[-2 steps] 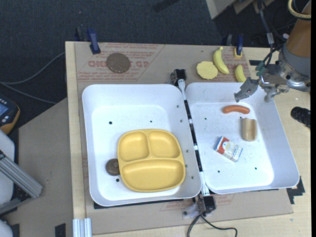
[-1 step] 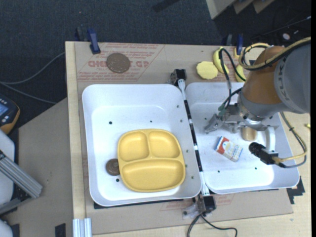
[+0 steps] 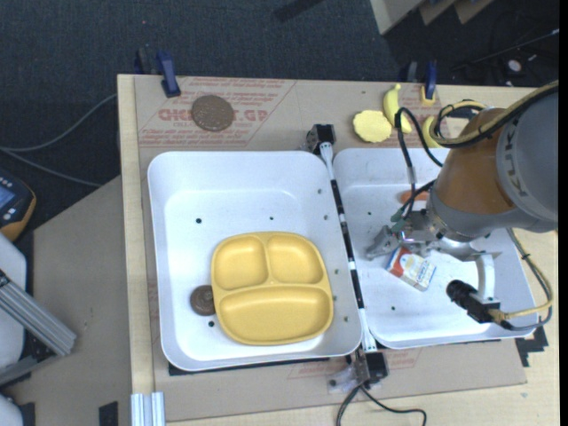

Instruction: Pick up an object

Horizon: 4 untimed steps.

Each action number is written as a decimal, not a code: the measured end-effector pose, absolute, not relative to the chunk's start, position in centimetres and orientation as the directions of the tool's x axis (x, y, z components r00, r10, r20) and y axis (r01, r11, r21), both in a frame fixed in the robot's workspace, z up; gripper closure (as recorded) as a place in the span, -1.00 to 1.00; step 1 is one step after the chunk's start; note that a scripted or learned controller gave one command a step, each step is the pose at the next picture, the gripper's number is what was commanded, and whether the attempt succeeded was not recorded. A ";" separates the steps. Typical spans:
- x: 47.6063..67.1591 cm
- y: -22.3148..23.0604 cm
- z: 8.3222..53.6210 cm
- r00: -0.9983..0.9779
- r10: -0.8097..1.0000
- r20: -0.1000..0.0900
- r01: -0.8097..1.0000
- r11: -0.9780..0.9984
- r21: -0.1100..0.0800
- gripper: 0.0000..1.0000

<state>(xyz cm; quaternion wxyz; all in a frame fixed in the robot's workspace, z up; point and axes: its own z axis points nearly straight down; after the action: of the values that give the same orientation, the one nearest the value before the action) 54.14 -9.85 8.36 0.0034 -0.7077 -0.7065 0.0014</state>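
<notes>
A small white carton (image 3: 414,269) with red and blue print lies tilted on the floor of the right bin (image 3: 390,180). My gripper (image 3: 398,240) hangs just above the carton's upper left corner, reaching in from the right under the grey arm with its orange band (image 3: 470,180). Whether it touches the carton I cannot tell. In the left bin (image 3: 222,185) a yellow divided plate (image 3: 271,287) lies near the front, with a brown round disc (image 3: 202,300) tucked against its left edge.
Behind the bins, on the cardboard bench, lie a brown disc (image 3: 211,112) and yellow soft pieces (image 3: 373,125). Black and yellow cables (image 3: 417,131) loop over the right bin's back edge. A black fitting (image 3: 466,297) on the arm hangs over the right bin's front right.
</notes>
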 end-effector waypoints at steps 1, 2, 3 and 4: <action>54.4 -9.9 9.5 0.002 1.000 0.000 1.000 -0.002 0.001 1.00; 54.4 -9.9 9.4 0.002 1.000 0.000 1.000 -0.002 0.000 -1.00; 50.2 -10.6 8.4 0.003 1.000 0.002 1.000 -0.003 -0.006 -1.00; 50.5 -10.5 9.4 0.002 1.000 0.000 1.000 -0.002 0.001 1.00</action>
<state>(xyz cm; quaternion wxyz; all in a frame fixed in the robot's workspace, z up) 50.47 -10.55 9.44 -0.0002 -0.7077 -0.7065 -0.0002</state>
